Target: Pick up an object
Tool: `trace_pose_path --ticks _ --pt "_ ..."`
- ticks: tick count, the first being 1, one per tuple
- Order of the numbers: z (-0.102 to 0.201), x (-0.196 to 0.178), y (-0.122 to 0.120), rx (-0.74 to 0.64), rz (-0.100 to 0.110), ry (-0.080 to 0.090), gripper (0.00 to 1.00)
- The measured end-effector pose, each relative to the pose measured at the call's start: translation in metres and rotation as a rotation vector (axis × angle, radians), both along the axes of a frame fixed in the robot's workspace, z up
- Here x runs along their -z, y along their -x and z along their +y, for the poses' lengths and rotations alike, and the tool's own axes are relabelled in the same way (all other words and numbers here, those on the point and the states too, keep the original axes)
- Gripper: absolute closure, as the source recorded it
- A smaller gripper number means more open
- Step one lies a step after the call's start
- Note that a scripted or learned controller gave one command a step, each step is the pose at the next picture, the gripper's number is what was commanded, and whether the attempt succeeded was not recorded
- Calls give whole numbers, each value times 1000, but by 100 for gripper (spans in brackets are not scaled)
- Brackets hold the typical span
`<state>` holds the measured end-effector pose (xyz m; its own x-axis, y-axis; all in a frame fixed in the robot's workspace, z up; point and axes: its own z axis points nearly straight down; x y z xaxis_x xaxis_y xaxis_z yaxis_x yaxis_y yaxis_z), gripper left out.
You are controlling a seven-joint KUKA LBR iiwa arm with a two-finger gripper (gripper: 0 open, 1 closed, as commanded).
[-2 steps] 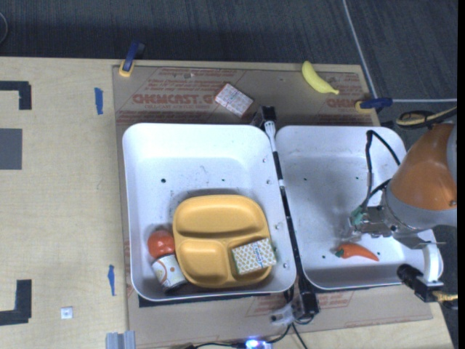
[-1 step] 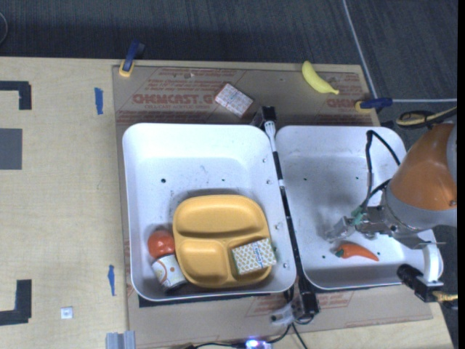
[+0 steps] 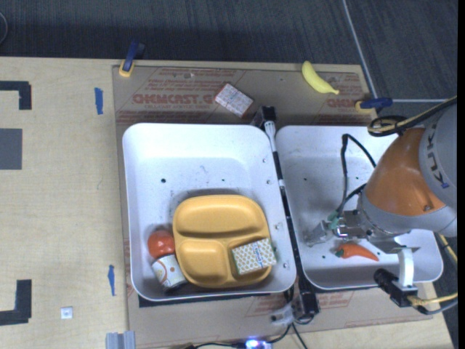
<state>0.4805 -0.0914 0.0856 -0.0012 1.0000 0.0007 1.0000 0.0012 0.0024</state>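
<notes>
In the right bin (image 3: 312,158) the grey arm with its orange band reaches in from the right. My gripper (image 3: 322,231) hangs low over the bin floor near the front. Just right of it and slightly nearer the front rim lies a small orange carrot (image 3: 356,251), partly under the wrist. The left bin (image 3: 196,147) holds a yellow divided tray (image 3: 218,227) with a green-patterned box (image 3: 253,256) resting on its front right section. A red-orange ball (image 3: 160,243) and a small white can (image 3: 167,270) sit at the tray's left.
Behind the bins, on the cardboard sheet, lie a yellow banana (image 3: 319,78) and a small patterned box (image 3: 233,99). A black divider strip (image 3: 278,180) runs between the bins. Cables loop above the arm at the right.
</notes>
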Motion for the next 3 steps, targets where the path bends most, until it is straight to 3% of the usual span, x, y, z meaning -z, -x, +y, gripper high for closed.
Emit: trace_pose_path --ticks 1,2,3 --pt "0 -10 -2 1 -5 0 100" --pt "0 -10 -2 1 -5 0 0" --pt "-7 0 0 1 0 0 0"
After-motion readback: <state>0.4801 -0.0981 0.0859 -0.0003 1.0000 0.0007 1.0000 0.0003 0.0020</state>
